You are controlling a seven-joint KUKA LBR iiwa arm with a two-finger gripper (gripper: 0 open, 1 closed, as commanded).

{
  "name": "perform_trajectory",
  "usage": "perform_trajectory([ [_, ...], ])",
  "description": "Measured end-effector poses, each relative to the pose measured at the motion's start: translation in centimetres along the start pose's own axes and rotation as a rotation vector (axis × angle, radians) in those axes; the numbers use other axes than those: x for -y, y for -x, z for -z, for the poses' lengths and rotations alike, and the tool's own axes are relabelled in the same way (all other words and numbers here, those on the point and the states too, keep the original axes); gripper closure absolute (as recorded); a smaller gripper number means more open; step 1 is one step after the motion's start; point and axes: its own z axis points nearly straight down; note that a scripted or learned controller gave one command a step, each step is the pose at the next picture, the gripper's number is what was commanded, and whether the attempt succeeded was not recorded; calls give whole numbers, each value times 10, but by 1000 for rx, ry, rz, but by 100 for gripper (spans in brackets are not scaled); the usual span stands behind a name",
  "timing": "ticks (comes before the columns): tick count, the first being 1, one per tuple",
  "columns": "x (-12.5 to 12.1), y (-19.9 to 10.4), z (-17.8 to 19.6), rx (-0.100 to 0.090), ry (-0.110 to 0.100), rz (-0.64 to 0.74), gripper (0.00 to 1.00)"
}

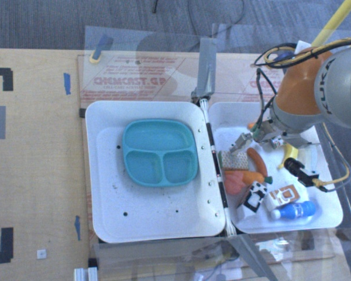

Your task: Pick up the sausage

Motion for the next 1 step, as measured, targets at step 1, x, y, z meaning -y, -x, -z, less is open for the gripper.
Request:
perform_trajectory([
  [1,-2,3,12,1,11,-7,100],
])
